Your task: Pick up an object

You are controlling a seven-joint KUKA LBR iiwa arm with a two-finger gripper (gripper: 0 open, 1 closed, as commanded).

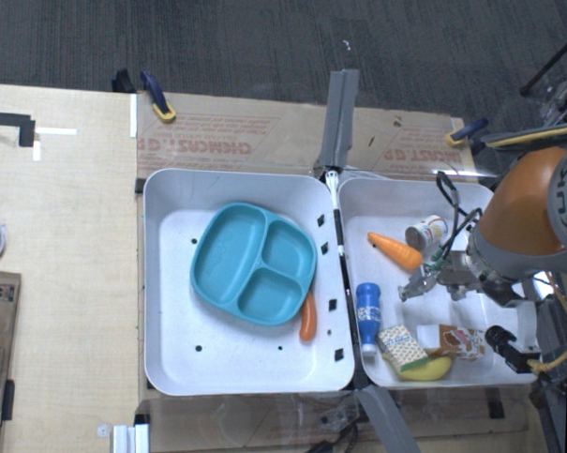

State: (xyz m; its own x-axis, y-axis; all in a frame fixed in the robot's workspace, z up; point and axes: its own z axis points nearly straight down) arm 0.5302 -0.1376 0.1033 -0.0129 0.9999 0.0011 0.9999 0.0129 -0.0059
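Over the right bin (pixel 352 369) the gripper (pixel 422 281) hangs from the grey arm with its orange band (pixel 526 215), its fingers spread slightly apart with nothing between them. Just above the fingers lies a carrot (pixel 396 251) and, beside it toward the arm, a small can (pixel 426 233); below and to their left lies a blue bottle (pixel 368 313), and lower down sit a patterned packet (pixel 402 346), a banana (pixel 425 369) and a brown-and-white packet (pixel 460 341). Well away to the fingers' left, the left bin (pixel 154 290) holds a blue divided plate (pixel 254 263) with an orange sausage (pixel 308 320) touching its lower right rim.
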